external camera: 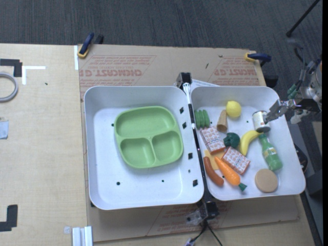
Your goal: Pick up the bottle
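The green plastic bottle [269,154] lies in the right white bin [294,152], beside the yellow banana [248,140]. The end effector [277,110] hangs just above the bottle's cap end; I cannot tell its state.

green bottle [269,154], yellow lemon [233,108], white bins [97,152]

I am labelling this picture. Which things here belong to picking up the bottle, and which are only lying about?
For the job:
bottle
gripper

Lying about:
banana
lemon
carrot
broccoli
can
green tray
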`<state>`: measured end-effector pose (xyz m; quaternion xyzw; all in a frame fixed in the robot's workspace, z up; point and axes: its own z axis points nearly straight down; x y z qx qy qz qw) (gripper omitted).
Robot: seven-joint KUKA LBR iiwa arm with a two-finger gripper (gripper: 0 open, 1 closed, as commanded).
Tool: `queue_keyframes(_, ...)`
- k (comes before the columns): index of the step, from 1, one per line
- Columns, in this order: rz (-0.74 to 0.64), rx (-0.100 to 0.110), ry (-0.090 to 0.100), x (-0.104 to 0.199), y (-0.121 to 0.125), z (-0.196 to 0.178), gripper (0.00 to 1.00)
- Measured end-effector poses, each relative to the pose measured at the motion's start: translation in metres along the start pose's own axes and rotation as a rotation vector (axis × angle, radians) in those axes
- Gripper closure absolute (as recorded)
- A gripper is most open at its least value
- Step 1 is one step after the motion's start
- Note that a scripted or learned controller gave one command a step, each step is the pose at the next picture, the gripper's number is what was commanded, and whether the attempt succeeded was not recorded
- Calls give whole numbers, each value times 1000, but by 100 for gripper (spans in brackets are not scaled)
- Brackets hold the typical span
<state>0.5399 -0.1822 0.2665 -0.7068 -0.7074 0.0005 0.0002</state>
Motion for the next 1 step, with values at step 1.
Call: queue_keyframes(1, -2, 0, -1, 0, 0, -9, 100)
